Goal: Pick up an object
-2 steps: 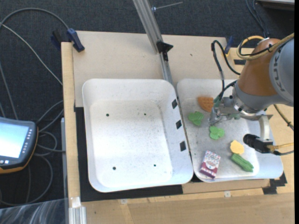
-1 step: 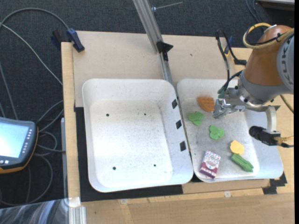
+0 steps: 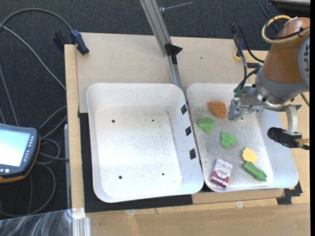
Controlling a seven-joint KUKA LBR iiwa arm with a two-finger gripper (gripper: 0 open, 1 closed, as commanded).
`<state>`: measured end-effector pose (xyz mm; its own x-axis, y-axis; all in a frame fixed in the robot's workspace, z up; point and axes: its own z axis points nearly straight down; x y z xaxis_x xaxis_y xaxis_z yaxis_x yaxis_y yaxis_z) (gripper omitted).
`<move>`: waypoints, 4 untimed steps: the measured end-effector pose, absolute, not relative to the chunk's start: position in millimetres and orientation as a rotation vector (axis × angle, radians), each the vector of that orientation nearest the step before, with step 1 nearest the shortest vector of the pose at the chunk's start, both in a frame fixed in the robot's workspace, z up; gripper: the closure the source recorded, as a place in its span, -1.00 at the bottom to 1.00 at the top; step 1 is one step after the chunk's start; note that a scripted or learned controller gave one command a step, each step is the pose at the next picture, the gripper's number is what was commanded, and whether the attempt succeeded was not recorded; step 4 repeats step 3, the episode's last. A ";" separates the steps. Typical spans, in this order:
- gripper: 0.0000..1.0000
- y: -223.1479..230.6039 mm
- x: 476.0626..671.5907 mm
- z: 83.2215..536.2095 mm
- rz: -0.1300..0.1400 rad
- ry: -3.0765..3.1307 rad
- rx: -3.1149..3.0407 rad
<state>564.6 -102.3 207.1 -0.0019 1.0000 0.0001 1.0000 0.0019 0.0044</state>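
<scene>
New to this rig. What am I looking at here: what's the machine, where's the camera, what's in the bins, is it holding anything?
One fixed camera looks down at a slant on a bench with two shallow white bins side by side. The machine is a single KUKA robot arm, grey with an orange band, reaching in from the right of the picture. Its job is to pick up an object.

The tool at the arm's end hovers over the right bin, right beside an orange-brown piece. I can't tell from this angle whether it grips anything.

Also in the right bin: two green pieces, a yellow piece, a longer green piece and a small pink-and-white packet. The left bin shows just small dark specks.
</scene>
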 end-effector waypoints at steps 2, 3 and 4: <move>1.00 6.8 586.6 233.7 0.007 2.231 2.212; 1.00 65.7 601.7 242.6 0.007 2.231 2.212; 1.00 65.7 601.7 242.6 0.007 2.231 2.212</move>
